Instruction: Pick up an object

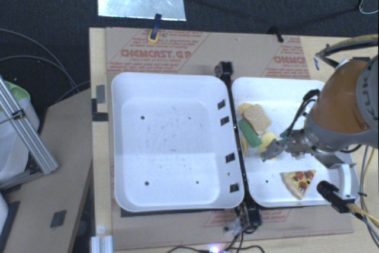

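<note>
**Reaching into the right bin, nothing lifted yet**

The end effector [271,151] hangs low in the right bin [278,92], just beside a small yellow piece [269,139] and a green block [249,135]. Whether it is released or clenched, I cannot tell. This looks like the approach step; the next move calls for settling on one object. Nearby lie a tan bread slice [256,117], spongy-looking, and a flat pizza wedge [298,182]. The bins look like smooth white plastic.
</note>
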Tool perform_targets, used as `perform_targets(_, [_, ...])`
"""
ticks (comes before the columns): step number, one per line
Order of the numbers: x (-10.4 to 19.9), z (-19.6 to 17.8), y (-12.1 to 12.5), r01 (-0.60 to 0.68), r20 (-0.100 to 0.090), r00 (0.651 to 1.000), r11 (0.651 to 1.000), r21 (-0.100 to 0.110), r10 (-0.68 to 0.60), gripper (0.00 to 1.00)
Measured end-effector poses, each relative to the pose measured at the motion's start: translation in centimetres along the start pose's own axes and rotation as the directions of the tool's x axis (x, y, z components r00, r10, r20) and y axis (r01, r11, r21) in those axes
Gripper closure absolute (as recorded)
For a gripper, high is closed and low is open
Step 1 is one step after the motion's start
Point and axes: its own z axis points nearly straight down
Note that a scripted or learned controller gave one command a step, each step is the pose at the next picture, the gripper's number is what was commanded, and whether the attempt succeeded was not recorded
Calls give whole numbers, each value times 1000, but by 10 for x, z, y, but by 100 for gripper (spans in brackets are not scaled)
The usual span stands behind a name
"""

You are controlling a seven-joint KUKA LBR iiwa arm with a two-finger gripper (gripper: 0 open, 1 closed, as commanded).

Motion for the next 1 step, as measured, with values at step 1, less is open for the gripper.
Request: perform_targets(1, [-38, 67, 8, -11, 2, 1000, 1000, 4, 11, 0])
